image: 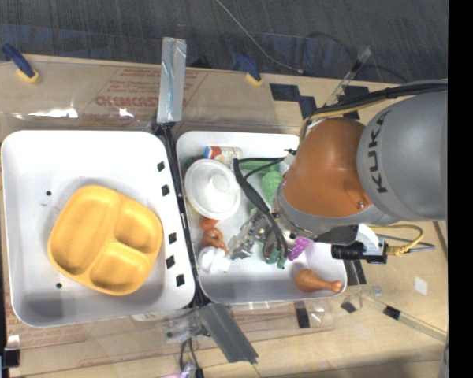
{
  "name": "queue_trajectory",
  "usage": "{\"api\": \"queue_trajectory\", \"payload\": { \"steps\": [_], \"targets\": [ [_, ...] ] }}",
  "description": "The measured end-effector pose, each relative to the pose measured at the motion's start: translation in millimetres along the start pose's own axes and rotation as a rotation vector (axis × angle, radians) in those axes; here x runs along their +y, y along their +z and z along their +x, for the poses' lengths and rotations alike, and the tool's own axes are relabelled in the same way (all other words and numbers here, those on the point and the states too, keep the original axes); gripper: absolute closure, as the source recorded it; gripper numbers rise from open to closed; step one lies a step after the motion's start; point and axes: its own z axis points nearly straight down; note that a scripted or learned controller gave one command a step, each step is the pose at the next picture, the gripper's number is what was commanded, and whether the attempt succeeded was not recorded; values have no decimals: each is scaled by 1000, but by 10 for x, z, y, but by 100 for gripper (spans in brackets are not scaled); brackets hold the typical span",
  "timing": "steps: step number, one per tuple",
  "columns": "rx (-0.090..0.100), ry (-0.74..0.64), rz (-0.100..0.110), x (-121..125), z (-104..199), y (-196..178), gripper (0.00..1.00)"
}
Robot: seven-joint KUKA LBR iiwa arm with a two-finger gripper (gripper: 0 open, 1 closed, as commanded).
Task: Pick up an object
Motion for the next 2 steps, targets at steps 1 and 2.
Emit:
{"api": "queue_trajectory", "payload": {
  "steps": [1,2],
  "targets": [
    [-16,-73,-4,228,-783,-1241,100],
    [-4,-228,-1,304,-181,-622,100]
  ]
}}
